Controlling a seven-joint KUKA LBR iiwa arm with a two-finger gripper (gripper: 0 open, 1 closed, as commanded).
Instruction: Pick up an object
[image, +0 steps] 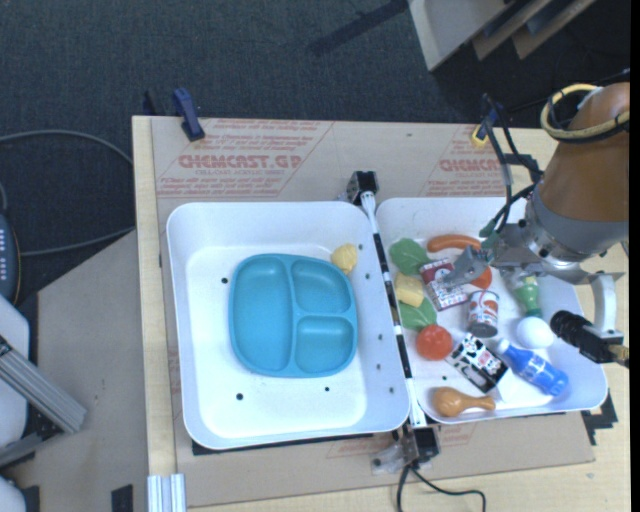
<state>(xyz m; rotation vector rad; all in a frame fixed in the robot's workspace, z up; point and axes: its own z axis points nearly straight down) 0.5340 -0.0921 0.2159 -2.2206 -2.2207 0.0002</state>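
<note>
While "CHEMCAST GP" prints across the bench board (240, 160), the gripper (463, 268) hangs above a red-labelled packet (441, 283), fingers' state unclear.

We are cataloguing one arm (585, 170): we are seeing a broad orange band above the wrist, with a rounded grey section beneath it. We are noting a yellowish ring at the arm's top edge. We are logging thin black cables (507, 160) running along its left side. We are recording a grey metal gripper (468, 268) below, and a black cylindrical part (585, 335) projecting from a pale bracket.
</note>
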